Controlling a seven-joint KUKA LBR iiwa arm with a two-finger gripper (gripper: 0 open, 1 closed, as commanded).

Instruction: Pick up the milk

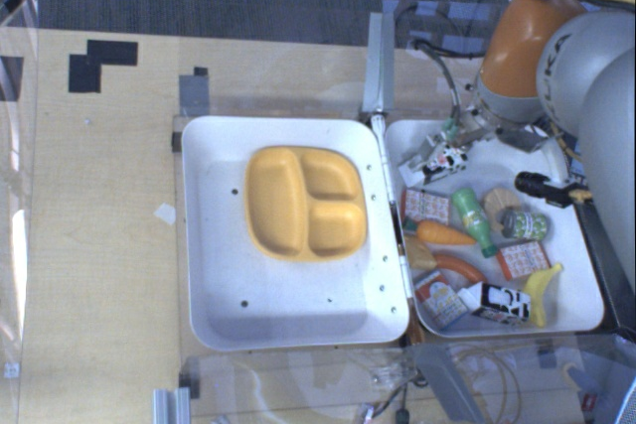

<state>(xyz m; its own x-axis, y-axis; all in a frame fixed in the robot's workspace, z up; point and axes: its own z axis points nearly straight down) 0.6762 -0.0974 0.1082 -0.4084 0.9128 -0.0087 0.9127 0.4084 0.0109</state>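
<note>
On the table (99, 243), two white bins side by side. In the left bin (214, 313), just a yellow divided plate (303, 202), set toward the far edge.

Right bin (581, 263) crowded. At its far left corner, the milk carton (440, 161), black-and-white cow print, lying down rather than upright. Long axis on a slant, from the bin's left wall up toward the far right. Top end not clear enough to tell.

Directly at the carton's far right end, the gripper (459, 132), reaching down from the grey arm (596, 45) with its orange band. Touching the carton or just beside it: cannot tell. Open, closed or holding: cannot tell either.

Just nearward of the carton, a pink box (425, 206) against the left wall. Beside that, a green bottle (472, 218), standing on a slant, and a carrot (444, 233) pointing toward the right edge. Further right, a tan lump (500, 201) and a green can (524, 223).

Along the near edge: a red sausage (455, 265), a flat packet (442, 298), a second cow-print box (502, 301), a red box (524, 258) and a banana (542, 291) near the right corner.

Nothing lying on top of the milk carton; closest neighbours the pink box and the green bottle, both on its near side.
</note>
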